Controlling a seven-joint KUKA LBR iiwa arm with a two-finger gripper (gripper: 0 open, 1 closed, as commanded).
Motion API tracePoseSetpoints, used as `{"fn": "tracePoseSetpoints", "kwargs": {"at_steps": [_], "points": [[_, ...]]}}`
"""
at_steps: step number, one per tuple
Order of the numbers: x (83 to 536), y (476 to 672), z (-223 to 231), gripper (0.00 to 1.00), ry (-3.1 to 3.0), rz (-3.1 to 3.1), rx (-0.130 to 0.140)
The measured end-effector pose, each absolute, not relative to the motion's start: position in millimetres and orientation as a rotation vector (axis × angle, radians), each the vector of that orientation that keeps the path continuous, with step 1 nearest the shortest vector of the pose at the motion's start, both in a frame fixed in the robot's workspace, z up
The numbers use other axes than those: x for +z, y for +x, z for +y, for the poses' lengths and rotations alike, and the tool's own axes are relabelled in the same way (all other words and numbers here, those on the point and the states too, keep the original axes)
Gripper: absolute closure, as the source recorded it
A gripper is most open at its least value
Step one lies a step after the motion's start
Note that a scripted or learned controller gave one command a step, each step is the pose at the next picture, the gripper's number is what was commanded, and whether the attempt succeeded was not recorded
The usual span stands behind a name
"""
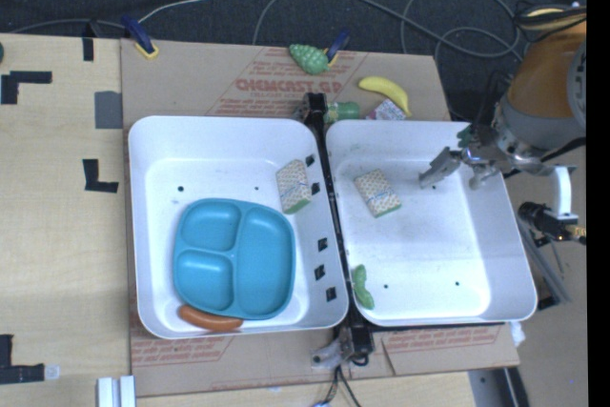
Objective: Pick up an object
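Note:
In the right bin (477, 300) a patterned sponge block (377, 193) lies near the upper left, and a small green piece (362, 285) rests against the lower left wall. The left bin (152, 167) holds a blue divided plate (233, 257), an orange carrot-like piece (211, 319) at its front, and a second patterned block (294, 185) leaning by the right wall. My gripper (440, 169) hangs over the right bin's upper right part, to the right of the sponge block and apart from it, with nothing between its fingers.
Behind the bins on the cardboard lie a yellow banana (385, 92), a green toy (309, 58) and a small wrapped item (388, 111). Cables (286, 0) loop across the dark floor behind. A black divider with clips (324, 205) runs between the bins.

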State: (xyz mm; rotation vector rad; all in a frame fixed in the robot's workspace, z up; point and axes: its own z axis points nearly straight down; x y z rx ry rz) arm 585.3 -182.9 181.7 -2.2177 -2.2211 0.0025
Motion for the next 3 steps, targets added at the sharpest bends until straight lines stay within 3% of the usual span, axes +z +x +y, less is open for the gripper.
{"fn": "tracePoseSetpoints", "kwargs": {"at_steps": [1,2,3], "points": [[157,591.8,-120,0.00,-2.217,-2.223,0.002],[87,595.9,-107,0.00,-2.221,-2.224,-0.001],[96,596.1,-109,1.00,-2.225,-2.224,0.000]]}}
